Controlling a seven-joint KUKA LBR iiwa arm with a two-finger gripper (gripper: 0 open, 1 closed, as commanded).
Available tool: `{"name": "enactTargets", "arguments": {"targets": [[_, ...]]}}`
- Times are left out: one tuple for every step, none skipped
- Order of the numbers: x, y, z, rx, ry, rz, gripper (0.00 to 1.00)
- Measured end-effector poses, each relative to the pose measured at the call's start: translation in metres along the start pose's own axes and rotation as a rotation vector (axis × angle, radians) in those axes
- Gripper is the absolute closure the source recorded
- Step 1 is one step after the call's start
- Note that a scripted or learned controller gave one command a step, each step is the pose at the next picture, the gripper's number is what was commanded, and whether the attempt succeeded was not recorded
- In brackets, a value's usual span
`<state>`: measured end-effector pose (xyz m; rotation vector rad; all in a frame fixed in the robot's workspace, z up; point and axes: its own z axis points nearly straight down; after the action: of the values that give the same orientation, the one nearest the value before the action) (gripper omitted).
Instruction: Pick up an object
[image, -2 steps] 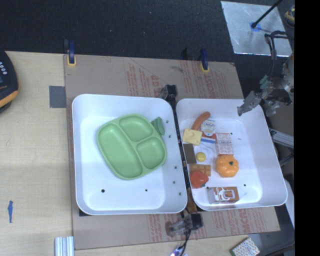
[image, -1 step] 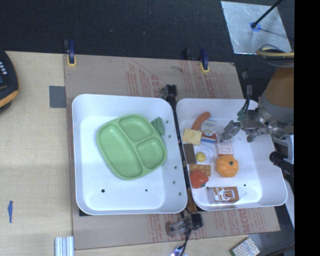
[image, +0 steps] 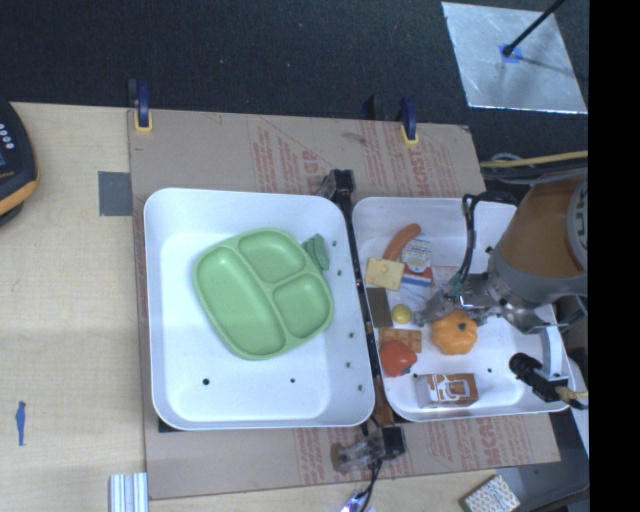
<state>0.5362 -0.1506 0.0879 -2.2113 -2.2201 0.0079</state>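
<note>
Orange is the colour that leads our eye in the camera view: a small orange pumpkin-like toy (image: 455, 334) lies in the right bin (image: 440, 408), and the gripper (image: 452, 301) stands right over its upper edge. We cannot tell from this angle how the gripper is set, because the metal parts and the cable hide it, and we do not see the toy clearly between them.

Around the orange toy we see other small things in the same bin: a red sausage (image: 403, 240) at the top, a yellow cheese wedge (image: 384, 273), a small white packet (image: 417, 256) between them, a little yellow ball (image: 402, 315), a red tomato-like piece (image: 398, 355) and a brown box (image: 447, 389) at the bottom. The left bin (image: 180, 390) bears a green divided plate (image: 264, 292) with a small green piece (image: 318, 251) touching its upper right rim.

We judge that the arm is in the reaching step, with the orange toy as the likely target. The next move calls for a descent with one finger on each side of the toy, then closing and lifting. The neighbours are near, so they may be pushed.
</note>
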Motion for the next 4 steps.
{"name": "enactTargets", "arguments": {"targets": [[-0.002,0.002,-0.014,-0.005,-0.004,-0.003,1.00],[-0.002,0.002,-0.014,-0.005,-0.004,-0.003,0.00],[0.033,0.034,-0.004,-0.010,-0.003,-0.005,0.00],[0.052,0.115,-0.005,-0.002,-0.003,-0.006,0.00]]}}
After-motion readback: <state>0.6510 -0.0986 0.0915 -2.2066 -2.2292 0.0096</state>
